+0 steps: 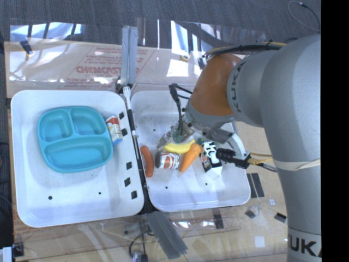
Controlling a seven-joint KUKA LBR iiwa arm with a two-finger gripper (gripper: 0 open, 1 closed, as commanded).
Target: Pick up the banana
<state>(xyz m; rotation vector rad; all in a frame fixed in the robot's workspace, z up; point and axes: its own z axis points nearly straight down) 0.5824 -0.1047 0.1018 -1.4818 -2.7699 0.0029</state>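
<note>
Camera view: grey arm with an orange band (218, 86) reaches over the right shallow white plastic bin (234, 192) on the bench, its wrist low above a cluster of toy food
Banana: short yellow curved plastic banana (179, 147) lies near the middle of the right bin, just under the wrist, touching or nearly touching the orange tapered carrot (189, 156) on its right
Gripper: two-finger gripper (177, 134) sits right above the banana's upper edge; I cannot tell whether the fingers are apart or together, as the wrist and cables hide them
Step in hand: by my judgement the approach or descent onto the banana, with no lift seen yet
Next move: a closing around the banana's narrow body alone, clear of the carrot and the small round tin with a red label (168, 160) just below it
Neighbours: smooth orange-red sausage shape (147, 161) by the bin's left wall; black-and-white carton (210, 158) to the right
Left bin: glossy turquoise three-compartment plate (73, 138), a small labelled can (114, 129) touching its right rim
Textures: everything looks hard, smooth and slippery
</note>
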